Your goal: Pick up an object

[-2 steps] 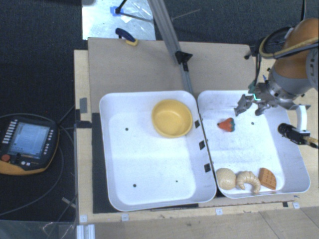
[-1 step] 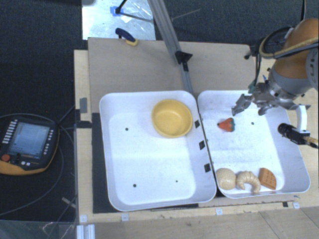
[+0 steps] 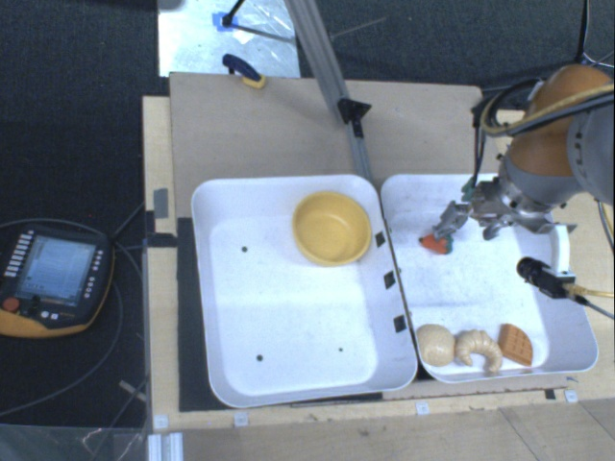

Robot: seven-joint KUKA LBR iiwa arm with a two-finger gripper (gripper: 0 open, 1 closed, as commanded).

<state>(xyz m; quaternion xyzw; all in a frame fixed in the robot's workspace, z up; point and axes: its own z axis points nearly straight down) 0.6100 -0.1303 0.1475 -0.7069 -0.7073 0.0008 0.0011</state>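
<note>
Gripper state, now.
Gripper: over the right bin, fingertips at a small orange object; whether it grips it cannot be told.

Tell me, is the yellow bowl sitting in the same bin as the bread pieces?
No: the yellow bowl lies in the left bin, while the bread pieces lie along the near edge of the right bin.

Yellow bowl (image 3: pixel 332 227) crowds the left bin's (image 3: pixel 221 353) far edge; its floor elsewhere lies open.
</note>
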